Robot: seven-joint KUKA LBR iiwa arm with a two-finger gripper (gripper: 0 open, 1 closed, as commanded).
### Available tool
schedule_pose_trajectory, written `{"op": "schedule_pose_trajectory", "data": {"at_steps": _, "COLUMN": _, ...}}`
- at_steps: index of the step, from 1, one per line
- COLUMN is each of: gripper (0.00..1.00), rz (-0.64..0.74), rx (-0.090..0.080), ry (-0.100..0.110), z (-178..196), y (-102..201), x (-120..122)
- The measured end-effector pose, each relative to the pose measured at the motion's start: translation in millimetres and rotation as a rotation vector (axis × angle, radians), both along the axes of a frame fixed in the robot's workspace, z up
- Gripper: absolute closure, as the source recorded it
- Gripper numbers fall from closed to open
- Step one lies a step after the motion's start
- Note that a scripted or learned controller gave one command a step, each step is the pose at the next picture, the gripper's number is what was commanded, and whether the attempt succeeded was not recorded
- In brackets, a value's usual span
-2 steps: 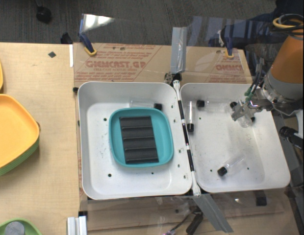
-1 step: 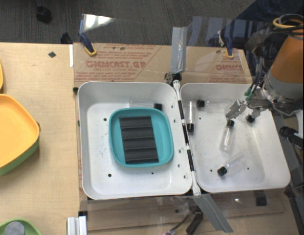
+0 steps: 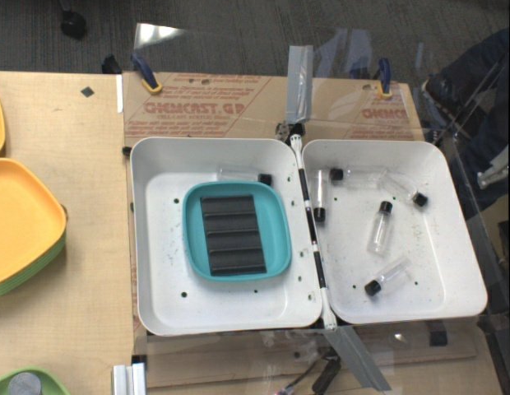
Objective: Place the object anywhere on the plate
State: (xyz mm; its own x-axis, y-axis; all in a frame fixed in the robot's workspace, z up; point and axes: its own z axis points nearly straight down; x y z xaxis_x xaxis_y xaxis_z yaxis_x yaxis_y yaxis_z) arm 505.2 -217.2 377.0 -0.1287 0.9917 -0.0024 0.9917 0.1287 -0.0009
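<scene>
Nothing is on the plate (image 3: 276,220) yet, as far as I can judge: the teal plate sits in the left bin (image 3: 156,245), left of the frame's centre, carrying only its own dark ribbed insert (image 3: 232,234). The objects I have to choose from are clear vials with black caps. Most lie in the right bin (image 3: 452,286): one (image 3: 380,227) near its middle, one (image 3: 387,276) lower down, one (image 3: 403,188) toward the upper right, one along the top (image 3: 358,174), and one (image 3: 317,194) against the left wall. Another vial (image 3: 243,176) lies in the left bin just above the plate, beside it, not on it. So the whole job remains: pick, carry, set down.

As for my tool, I cannot tell whether it is open or closed.

On the cardboard sheet (image 3: 197,105) on the tabletop behind the bins, red print reads "CHEMCAST GP"; the smaller lines are too fine to read.
</scene>
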Motion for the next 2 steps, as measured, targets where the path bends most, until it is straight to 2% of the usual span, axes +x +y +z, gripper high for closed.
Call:
{"op": "schedule_pose_trajectory", "data": {"at_steps": 1, "gripper": 0.0, "rz": -0.135, "rx": 0.0, "ry": 0.001, "z": 64, "y": -5, "x": 38}}
{"op": "schedule_pose_trajectory", "data": {"at_steps": 2, "gripper": 0.0, "rz": -0.204, "rx": 0.0, "ry": 0.001, "z": 63, "y": -5, "x": 67}}
